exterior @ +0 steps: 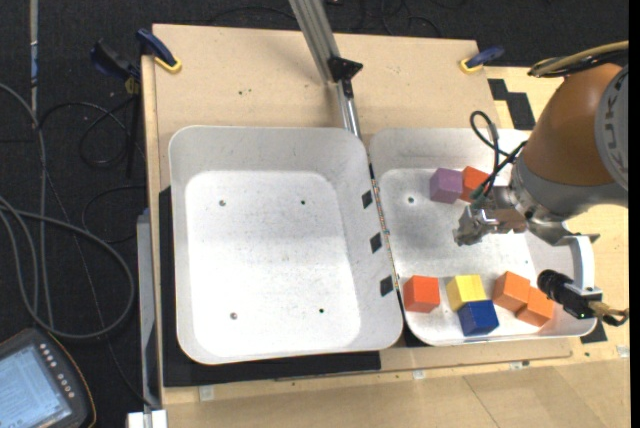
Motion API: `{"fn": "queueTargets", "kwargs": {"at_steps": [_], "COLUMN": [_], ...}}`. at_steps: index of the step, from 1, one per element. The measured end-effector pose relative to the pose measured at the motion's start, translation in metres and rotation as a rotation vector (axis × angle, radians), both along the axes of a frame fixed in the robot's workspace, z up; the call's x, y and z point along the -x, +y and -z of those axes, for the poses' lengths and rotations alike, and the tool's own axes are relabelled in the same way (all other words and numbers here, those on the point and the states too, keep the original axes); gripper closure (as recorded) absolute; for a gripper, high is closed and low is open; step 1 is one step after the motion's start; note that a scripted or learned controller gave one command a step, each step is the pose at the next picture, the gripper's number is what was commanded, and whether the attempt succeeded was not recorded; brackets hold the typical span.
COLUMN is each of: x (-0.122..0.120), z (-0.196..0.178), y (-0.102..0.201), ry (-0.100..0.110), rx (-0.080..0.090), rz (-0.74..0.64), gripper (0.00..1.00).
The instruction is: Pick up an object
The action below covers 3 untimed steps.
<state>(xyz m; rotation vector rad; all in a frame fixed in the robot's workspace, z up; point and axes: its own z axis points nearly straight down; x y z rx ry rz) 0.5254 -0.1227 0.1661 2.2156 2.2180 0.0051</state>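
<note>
- Camera view: the jaws (470, 234) hang low over the middle of the right bin (400, 191); whether they stand apart or together I cannot tell.
- Nearest targets: the purple block (446, 183) and a small orange block (474, 180), toward the bin's far edge.
- Best to centre over one block before descending.
- The arm (575, 151) leans in from the tabletop's right edge.
</note>
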Motion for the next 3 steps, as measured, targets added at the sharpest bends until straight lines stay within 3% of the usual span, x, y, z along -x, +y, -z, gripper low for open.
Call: {"fn": "queueTargets", "kwargs": {"at_steps": [2,3], "x": [0.000,-0.003], "z": [-0.079,-0.074], "y": [-0.002,0.055], "ry": [0.001,0.006], "rx": [0.000,-0.004], "rz": [-0.002,-0.007], "gripper": [1.00,1.00]}}
